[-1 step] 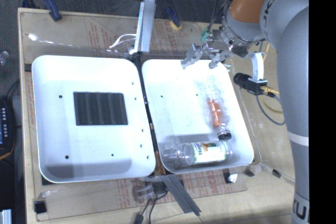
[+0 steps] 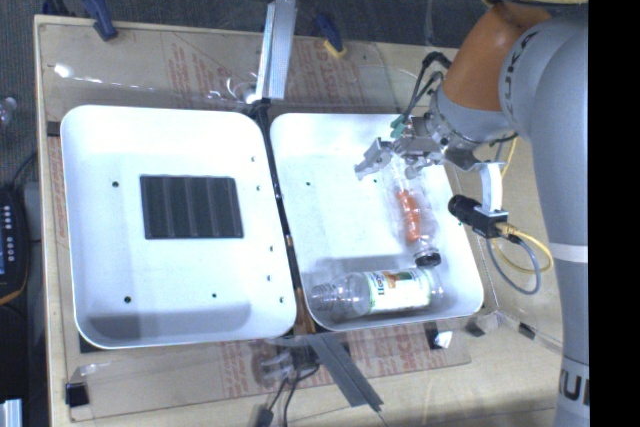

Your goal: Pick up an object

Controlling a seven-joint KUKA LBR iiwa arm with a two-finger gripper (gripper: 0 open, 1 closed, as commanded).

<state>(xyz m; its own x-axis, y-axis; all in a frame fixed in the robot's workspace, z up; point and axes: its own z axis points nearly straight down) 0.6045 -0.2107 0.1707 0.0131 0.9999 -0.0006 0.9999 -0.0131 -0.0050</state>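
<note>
- The gripper (image 2: 392,158) hangs over the upper part of the right bin (image 2: 330,165). Its fingers look spread apart, with nothing between them, though at this size the tips are hard to make out.
- Just below the gripper lies a small clear bottle (image 2: 413,215) with orange contents. It runs down the bin toward the near wall, and its dark cap is at the low end. The gripper's tip is near the bottle's top end; I cannot tell whether they touch.
- Farther down, along the bin's near wall, a larger clear bottle (image 2: 372,292) lies on its side. It has a green and white label. Its label end is close to the small bottle's dark cap.
- The arm (image 2: 540,95) comes in from the right, grey, with the orange band just behind the wrist. Cables loop off it, and a yellow one trails over the bench by the bin's right wall.
- The left bin (image 2: 90,215) sits right beside the right one, their walls meeting down the middle. A dark ribbed rectangular pad (image 2: 191,207) lies flat in it, toward the upper centre.
- Both bins rest on a pale bench (image 2: 150,50). Blue clamps (image 2: 99,14) grip its far edge.
- A grey metal bar (image 2: 277,47) stands at the far end of the seam between the bins, and another slants off at the near end.
</note>
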